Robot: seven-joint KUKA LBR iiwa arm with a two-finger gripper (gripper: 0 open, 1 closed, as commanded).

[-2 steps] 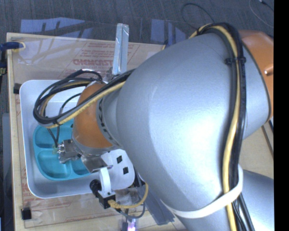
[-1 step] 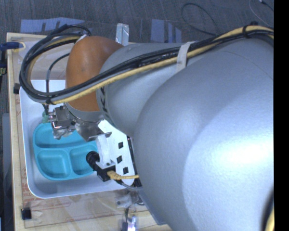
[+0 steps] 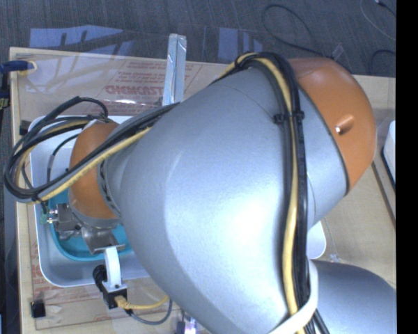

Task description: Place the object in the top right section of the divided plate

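A blue divided plate point(image 3: 64, 245) lies in the left white bin point(image 3: 47, 273); I see just a sliver of its lower left part, and its sections are hidden. My gripper point(image 3: 82, 229) hangs low over that plate, below the orange wrist band point(image 3: 90, 179). The metal wrist parts cover the gripper's tips. I cannot make out any object on the plate or at the gripper. The big grey arm link point(image 3: 223, 207) hides most of both bins.
Black and yellow cables point(image 3: 38, 152) loop out over the left bin's far side. A white bracket with a cable plug point(image 3: 111, 277) hangs over the bin's near rim. An upright metal post point(image 3: 175, 68) stands at the back, and a blue clamp point(image 3: 14, 66) grips the bench's far left corner.
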